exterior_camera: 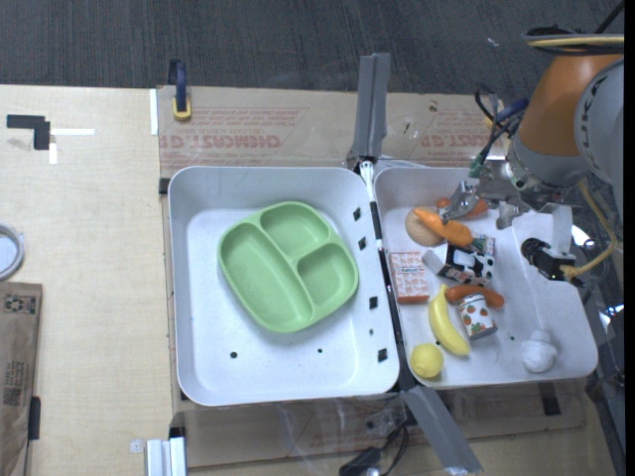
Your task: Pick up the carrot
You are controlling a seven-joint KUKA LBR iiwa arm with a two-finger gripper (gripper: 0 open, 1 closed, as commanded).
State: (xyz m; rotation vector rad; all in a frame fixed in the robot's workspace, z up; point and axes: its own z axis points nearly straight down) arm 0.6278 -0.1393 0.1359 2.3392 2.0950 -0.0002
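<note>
Approach is the step in hand, judging from how things lie: the two-finger gripper [464, 202] on the grey arm with the orange band [566, 107] hangs over the upper middle of the right-hand shallow white bin [571, 310], just off the small orange carrot [447, 225]. That carrot lies at a slant in the bin's upper left part, its thin end toward ten o'clock and its thicker end toward four o'clock, resting against a round tan fruit [425, 229] that sits at its eight o'clock. The claw's tips are at about one o'clock from the carrot's middle, close to it. Whether the claw stands wide or narrow cannot be told, since its metal parts blur together against the clutter, and nothing can be seen held in it.

Crowding is the difficulty. At five o'clock from the carrot sits a black-and-white block [468, 261], and a second orange piece [473, 294] lies past that, with a yellow banana [447, 325] and a yellow lemon [426, 361] lower down. The left-hand shallow white bin [193, 286] bears a pale green divided plate [288, 265].

Next move likely calls for shifting toward seven o'clock, lining up across the carrot's narrow width, then descending and closing without catching the tan fruit
</note>
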